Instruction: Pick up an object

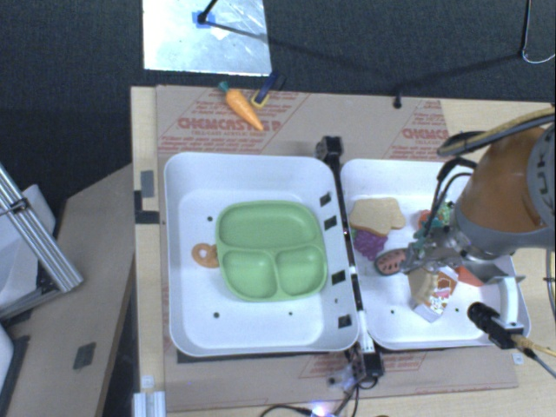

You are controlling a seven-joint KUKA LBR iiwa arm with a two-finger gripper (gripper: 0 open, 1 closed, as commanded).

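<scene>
Camera view: green tray point(268, 248) in left bin point(187, 320).

Everything here sits relative to the divided tray point(268, 248): it's in the middle of the left bin point(187, 181), and a small pretzel point(205, 254) lies in that bin just beside the tray's left edge. Right of the tray, past the bin wall, is the right bin point(382, 333), with a toast slice point(376, 215), a grape bunch point(368, 243) and a small carton point(433, 294) in it. The gripper point(423, 254) hangs over that bin, right of the tray. Behind the tray, on the table point(347, 115) outside both bins, lies a carrot point(242, 108).
</scene>
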